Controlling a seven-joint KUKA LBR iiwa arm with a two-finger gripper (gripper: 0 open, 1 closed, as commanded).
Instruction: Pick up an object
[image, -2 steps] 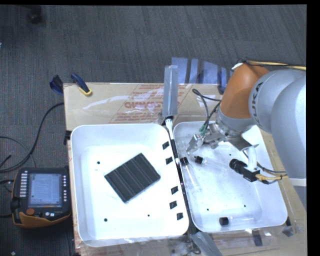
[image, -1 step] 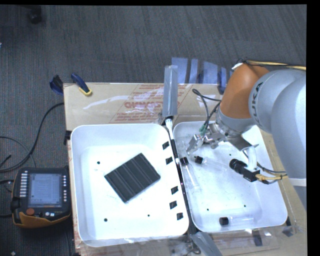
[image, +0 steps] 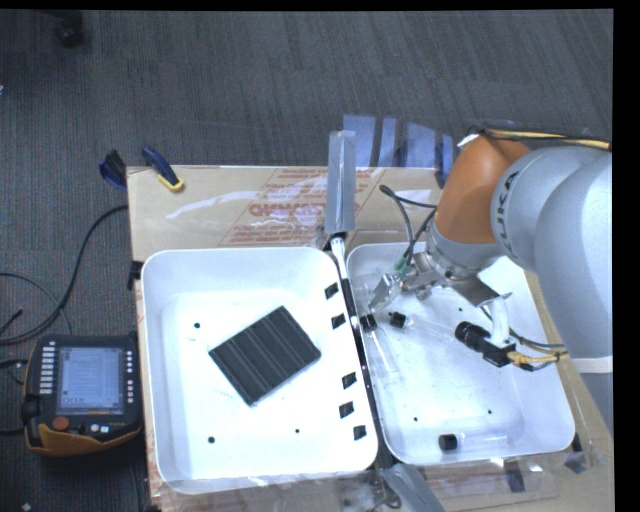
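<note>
A dark grey ribbed slab (image: 265, 353) lies flat and turned at an angle in the middle of the left bin (image: 170, 290). In the right bin (image: 545, 420) a small clear tube with a black cap (image: 448, 441) rests near the front wall. A second clear tube with a black cap (image: 400, 321) lies near the bin's back left. My gripper (image: 386, 290) hangs low over the right bin's back left corner, just above and left of that second tube. The wrist and its cables hide the gripper's tips.
Black clips (image: 347, 380) line the shared wall between the bins. A black cable plug (image: 480, 341) hangs off the wrist over the right bin. Cardboard (image: 270, 205) and a blue-yellow clamp (image: 162, 168) lie behind the bins. A teach pendant (image: 80, 388) sits on the floor at left.
</note>
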